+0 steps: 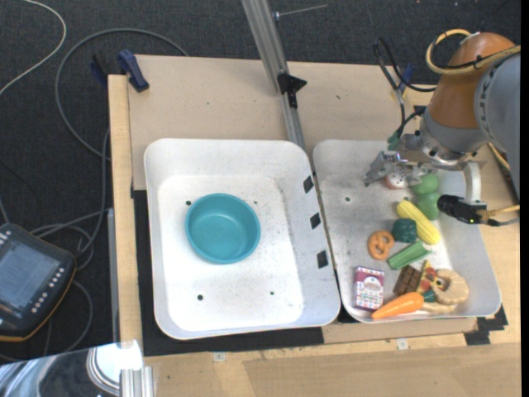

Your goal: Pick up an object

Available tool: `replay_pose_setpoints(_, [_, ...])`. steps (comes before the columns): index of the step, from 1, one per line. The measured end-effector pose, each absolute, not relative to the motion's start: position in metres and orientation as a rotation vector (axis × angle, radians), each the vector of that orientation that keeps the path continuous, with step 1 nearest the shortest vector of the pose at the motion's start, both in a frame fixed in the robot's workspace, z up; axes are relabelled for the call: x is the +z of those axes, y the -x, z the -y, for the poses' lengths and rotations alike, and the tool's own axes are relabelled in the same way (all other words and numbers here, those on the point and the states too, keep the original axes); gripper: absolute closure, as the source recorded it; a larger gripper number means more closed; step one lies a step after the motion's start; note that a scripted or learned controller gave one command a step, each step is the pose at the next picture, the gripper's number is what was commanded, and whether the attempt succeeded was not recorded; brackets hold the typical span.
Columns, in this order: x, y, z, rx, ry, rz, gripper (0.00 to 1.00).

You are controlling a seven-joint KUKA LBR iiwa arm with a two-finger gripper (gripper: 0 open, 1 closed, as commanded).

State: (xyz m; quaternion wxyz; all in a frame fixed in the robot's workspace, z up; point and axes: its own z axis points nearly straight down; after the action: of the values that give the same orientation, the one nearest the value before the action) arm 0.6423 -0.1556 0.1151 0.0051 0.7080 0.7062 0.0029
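Observation:
My gripper (392,170) hangs low over the far end of the right bin (347,190), under the grey wrist with its orange band. A small pinkish-white object (397,179) lies right at the gripper's tip; whether it is held is unclear. Toy foods lie toward the near right of the gripper: a green pepper (427,190), a yellow corn cob (417,220), a dark green piece (405,231), a pretzel (381,243), a green cucumber (407,255), a pink box (369,287), a carrot (398,305) and a chocolate bar (407,279).
The left bin (165,172) holds a teal bowl (222,227). A metal pole (269,35) slants down to the gap between the bins. A tan cookie-like toy (450,286) sits in the right bin's near corner. Cables trail beside the arm.

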Motion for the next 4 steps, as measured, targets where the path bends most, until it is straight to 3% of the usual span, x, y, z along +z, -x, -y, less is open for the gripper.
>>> replay_pose_setpoints(1, [0.126, -0.641, 0.155, 0.004, -2.221, -2.215, 1.00])
replay_pose_setpoints(4, [0.306, -0.635, 0.151, 0.012, -2.214, -2.217, 1.00])
